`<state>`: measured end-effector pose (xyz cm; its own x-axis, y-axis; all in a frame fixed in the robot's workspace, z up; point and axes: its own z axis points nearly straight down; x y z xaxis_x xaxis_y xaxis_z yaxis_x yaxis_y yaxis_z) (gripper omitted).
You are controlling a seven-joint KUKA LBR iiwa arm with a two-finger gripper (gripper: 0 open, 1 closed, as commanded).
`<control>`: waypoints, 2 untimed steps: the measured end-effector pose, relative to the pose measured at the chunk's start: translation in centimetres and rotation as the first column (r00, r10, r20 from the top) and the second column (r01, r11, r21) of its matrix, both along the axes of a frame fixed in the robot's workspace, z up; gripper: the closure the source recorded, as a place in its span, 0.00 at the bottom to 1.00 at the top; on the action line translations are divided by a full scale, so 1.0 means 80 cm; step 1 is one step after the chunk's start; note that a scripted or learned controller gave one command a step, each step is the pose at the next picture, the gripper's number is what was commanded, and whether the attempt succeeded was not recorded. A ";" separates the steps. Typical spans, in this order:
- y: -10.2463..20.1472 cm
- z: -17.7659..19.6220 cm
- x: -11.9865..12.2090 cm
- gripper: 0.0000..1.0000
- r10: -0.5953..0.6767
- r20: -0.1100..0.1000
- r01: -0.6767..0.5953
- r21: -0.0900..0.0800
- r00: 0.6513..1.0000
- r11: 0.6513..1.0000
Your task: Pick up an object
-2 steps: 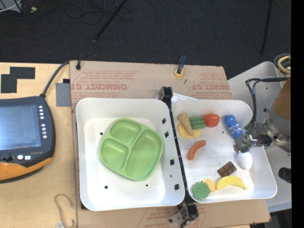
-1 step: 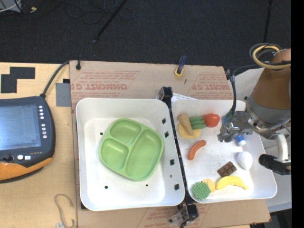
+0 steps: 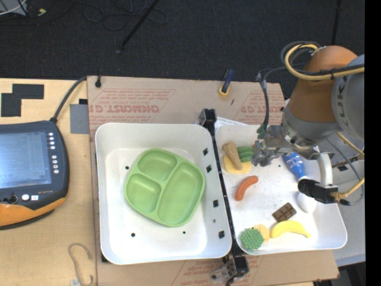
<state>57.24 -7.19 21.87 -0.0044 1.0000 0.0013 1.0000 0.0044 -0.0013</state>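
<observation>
My gripper (image 3: 261,155) hangs low over the back left part of the right bin (image 3: 333,241), reaching in from the right. Just left of it lie a small green item (image 3: 246,154) and a tan bread-like piece (image 3: 231,157) on something yellow (image 3: 237,168). A red sausage (image 3: 246,187) lies in front of the gripper, toward the bin's middle. A blue bottle (image 3: 294,165) lies to the gripper's right, partly under the wrist. I see nothing held.
The left bin (image 3: 113,231) holds a green divided plate (image 3: 165,186). Near the right bin's front lie a brown chocolate bar (image 3: 284,211), a banana (image 3: 290,230) and a green knobbly ball (image 3: 251,239). A tablet (image 3: 27,159) sits on the bench at far left.
</observation>
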 end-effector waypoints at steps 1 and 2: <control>0.018 0.020 0.004 1.00 -0.004 -0.001 0.004 0.000 1.000 1.000; 0.019 0.019 0.005 1.00 -0.001 -0.002 0.001 -0.001 1.000 1.000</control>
<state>57.61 -5.68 23.39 -0.0030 1.0000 0.0000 1.0000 0.0030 -0.0036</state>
